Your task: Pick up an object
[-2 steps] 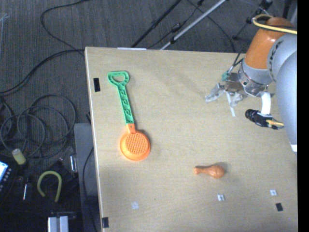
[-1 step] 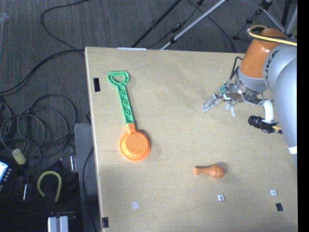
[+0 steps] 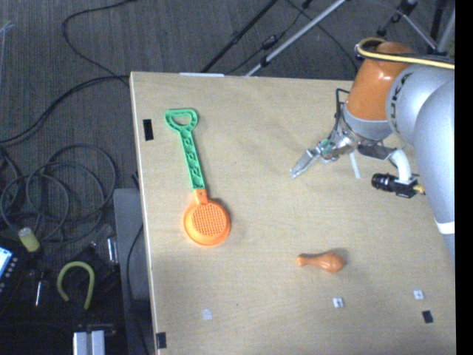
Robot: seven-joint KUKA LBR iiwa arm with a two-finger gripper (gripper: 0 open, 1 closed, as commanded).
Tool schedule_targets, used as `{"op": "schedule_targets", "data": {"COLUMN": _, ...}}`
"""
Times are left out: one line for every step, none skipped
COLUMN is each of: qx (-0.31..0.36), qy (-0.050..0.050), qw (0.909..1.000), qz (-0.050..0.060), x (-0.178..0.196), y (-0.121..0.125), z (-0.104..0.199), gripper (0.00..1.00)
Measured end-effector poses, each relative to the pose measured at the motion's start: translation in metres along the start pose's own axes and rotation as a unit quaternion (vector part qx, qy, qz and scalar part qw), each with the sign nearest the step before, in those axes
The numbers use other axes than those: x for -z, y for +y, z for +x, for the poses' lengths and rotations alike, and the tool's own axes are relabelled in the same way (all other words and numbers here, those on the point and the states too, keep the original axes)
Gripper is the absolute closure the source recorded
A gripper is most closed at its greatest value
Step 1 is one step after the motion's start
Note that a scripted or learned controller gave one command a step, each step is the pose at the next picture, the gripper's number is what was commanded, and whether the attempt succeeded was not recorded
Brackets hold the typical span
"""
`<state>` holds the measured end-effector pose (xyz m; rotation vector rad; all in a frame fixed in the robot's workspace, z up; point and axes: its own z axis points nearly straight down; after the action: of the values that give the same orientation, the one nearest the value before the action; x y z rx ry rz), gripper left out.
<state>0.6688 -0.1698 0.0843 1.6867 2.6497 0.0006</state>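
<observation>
A scoop with a green handle and a round orange head [image 3: 198, 191] lies on the left part of the tan bench top [image 3: 259, 109]. A small orange drumstick-shaped piece [image 3: 323, 261] lies lower, near the middle right. My gripper [image 3: 327, 167] hangs over the upper right area of the surface, open, with nothing between its fingers. It is well to the right of the scoop and some way above the orange piece in the view.
The grey arm with its orange band [image 3: 377, 87] fills the right side. Small dark and white markers [image 3: 338, 302] dot the bench's lower right. Cables [image 3: 59, 183] and stand legs [image 3: 310, 21] lie on the dark floor beyond the left and top edges.
</observation>
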Motion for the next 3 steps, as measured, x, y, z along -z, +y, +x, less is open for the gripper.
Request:
{"op": "schedule_targets", "data": {"qx": 0.000, "qy": 0.000, "qw": 1.0000, "qz": 0.000, "x": -0.0001, "y": 0.0000, "z": 0.0001, "gripper": 0.00}}
{"op": "schedule_targets", "data": {"qx": 0.000, "qy": 0.000, "qw": 1.0000, "qz": 0.000, "x": -0.0001, "y": 0.0000, "z": 0.0001, "gripper": 0.00}}
{"op": "schedule_targets", "data": {"qx": 0.000, "qy": 0.000, "qw": 1.0000, "qz": 0.000, "x": -0.0001, "y": 0.0000, "z": 0.0001, "gripper": 0.00}}
